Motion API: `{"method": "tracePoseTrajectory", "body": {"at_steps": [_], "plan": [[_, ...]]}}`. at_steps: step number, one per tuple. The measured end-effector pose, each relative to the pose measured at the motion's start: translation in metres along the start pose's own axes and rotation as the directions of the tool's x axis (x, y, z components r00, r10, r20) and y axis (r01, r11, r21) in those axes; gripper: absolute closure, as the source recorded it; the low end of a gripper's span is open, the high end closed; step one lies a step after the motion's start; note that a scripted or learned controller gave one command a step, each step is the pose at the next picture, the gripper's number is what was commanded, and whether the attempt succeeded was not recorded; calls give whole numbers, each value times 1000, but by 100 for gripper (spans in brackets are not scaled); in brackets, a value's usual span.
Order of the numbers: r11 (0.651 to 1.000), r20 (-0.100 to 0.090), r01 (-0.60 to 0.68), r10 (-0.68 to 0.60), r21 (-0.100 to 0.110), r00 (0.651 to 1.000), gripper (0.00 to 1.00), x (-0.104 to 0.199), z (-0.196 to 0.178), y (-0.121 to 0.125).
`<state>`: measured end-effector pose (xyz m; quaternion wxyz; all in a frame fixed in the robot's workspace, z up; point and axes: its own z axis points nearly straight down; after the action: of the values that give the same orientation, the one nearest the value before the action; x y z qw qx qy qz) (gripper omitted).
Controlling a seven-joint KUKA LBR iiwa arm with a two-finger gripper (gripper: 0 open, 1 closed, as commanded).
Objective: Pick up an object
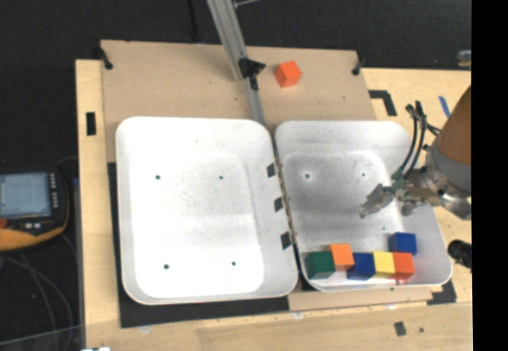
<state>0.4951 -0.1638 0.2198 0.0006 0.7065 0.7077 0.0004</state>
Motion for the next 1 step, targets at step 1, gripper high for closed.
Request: {"method": "tracePoseTrajectory", "body": {"at_steps": [1], "plan": [[1000, 3, -3, 3, 3, 1000, 0, -45, 118, 56]]}}
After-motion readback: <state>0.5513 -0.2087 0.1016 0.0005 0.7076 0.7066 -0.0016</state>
